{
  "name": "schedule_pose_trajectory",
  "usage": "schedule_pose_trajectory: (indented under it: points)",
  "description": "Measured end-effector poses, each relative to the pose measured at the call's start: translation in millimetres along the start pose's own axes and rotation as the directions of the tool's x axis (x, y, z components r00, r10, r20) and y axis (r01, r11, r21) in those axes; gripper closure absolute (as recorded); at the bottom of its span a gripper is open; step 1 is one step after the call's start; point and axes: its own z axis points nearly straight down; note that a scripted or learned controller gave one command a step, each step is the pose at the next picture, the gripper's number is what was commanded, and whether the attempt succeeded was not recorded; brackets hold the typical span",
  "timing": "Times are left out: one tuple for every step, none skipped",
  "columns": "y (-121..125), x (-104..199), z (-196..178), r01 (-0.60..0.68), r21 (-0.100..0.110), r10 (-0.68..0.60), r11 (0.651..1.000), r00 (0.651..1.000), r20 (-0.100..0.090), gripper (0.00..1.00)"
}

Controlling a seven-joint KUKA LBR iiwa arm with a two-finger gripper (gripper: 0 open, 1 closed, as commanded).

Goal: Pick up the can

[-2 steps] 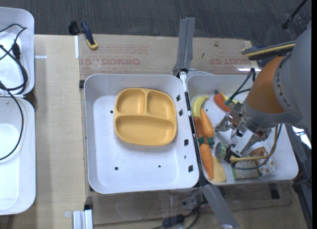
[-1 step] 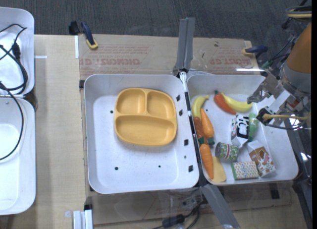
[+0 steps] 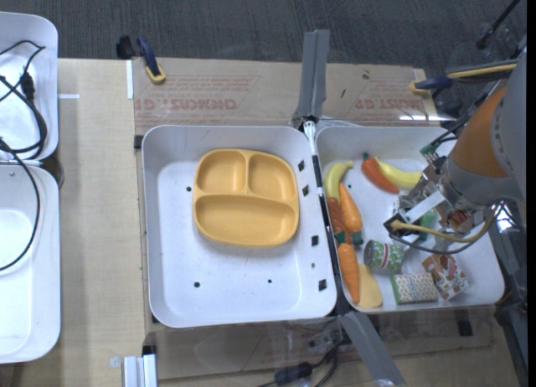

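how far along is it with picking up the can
Done: the arm has reached into the right bin, and its gripper hangs just above and right of the can. In hand: nothing visibly; the can lies on its side on the bin floor beside the carrots. Left: close on the can and lift it.

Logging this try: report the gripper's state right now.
Gripper: over the right bin, just above the can; open or shut cannot be told.
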Motion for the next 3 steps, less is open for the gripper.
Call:
schedule_pose_trajectory:
  points:
    - [-6.1,-13.1,-28.7,0.075,0.015,-0.075,0.997,0.997,0.018,0.0]
    - [-25.5,-12.0,8.5,0.105,-0.012,-0.106,0.994,0.994,-0.01,0.0]
    - [-23.8,-11.6,-2.8,0.102,-0.013,-0.102,0.995,0.995,-0.013,1.0]
